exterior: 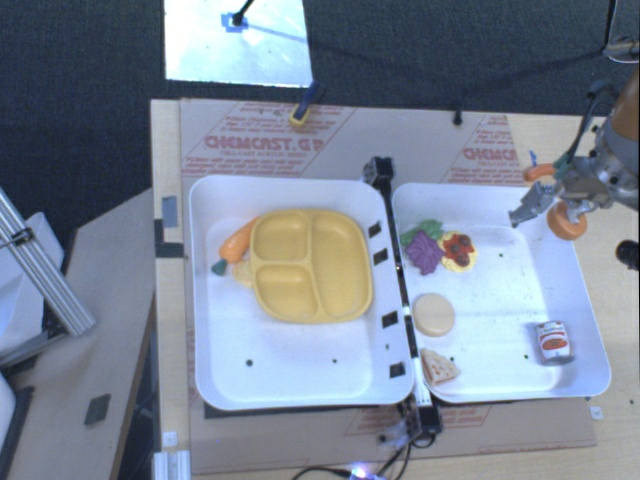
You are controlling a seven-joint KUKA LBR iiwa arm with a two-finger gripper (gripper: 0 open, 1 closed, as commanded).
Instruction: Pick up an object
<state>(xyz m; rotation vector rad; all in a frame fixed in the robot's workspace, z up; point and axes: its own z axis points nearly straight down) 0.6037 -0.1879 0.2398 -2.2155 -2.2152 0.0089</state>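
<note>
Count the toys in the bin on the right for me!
5: purple grapes and a red-and-yellow piece at the upper left, a round cookie below them, a sandwich wedge in the near-left corner, a small can near right.

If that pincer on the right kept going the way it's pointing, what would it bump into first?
The pincer points left and slightly down over the right bin. Straight on, it would probably meet the small heap of toy food, the yellow piece with red spots before the purple piece. Its height is hard to judge; it might touch the bin floor first.

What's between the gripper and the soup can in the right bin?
Nothing visible. The gripper sits over the right bin's far right part; the can lies alone near the front right corner, bare floor between them.
</note>
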